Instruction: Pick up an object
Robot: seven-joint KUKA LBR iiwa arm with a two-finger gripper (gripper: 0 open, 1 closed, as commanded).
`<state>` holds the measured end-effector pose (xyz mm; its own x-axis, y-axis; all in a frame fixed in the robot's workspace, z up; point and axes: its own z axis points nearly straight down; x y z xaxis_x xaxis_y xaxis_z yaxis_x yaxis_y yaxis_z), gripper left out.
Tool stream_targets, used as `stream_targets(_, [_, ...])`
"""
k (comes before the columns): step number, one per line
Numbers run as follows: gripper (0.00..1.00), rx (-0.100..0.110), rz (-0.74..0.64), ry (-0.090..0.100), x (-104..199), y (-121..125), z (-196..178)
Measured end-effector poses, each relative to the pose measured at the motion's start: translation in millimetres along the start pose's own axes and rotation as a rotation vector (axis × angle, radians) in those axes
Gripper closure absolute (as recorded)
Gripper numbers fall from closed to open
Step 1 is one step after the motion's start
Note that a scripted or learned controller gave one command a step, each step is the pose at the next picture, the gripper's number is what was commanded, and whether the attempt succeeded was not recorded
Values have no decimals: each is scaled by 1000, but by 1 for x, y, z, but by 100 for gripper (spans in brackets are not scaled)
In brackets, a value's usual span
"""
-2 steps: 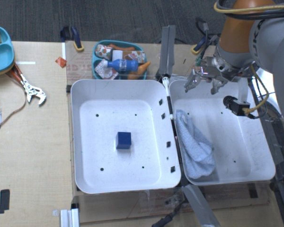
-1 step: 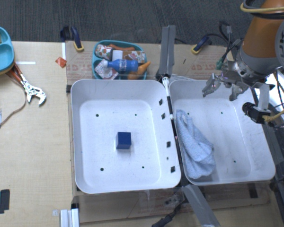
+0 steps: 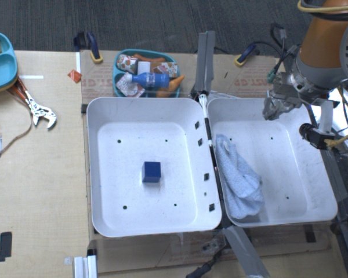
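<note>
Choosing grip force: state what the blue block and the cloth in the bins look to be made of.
Blue block: seems rigid, perhaps painted wood or plastic; sharp edges, flat matte faces. It cannot be settled which.
Cloth: soft woven fabric, likely terry or cotton towel; crumpled folds, pale blue-grey nubby surface, slumped against the right bin wall.

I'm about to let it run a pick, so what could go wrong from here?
The cloth lies crumpled against the right bin's left wall, so the fingers may catch a fold or scrape the wall. The gripper hangs at that bin's far edge; the cube sits in the left bin, a long reach across the divider.
</note>
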<state>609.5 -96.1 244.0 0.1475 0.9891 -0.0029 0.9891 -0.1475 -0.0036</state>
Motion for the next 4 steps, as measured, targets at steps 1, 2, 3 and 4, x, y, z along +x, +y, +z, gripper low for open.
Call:
stream_targets(1, [100, 0, 203, 2, -15, 18, 58])
stream_targets(2, [0, 0, 203, 2, -15, 18, 58])
stream_targets(3, [0, -3, 238, 1, -80, 32, 20])
stream_targets(4, [0, -4, 252, 6, -110, -30, 143])
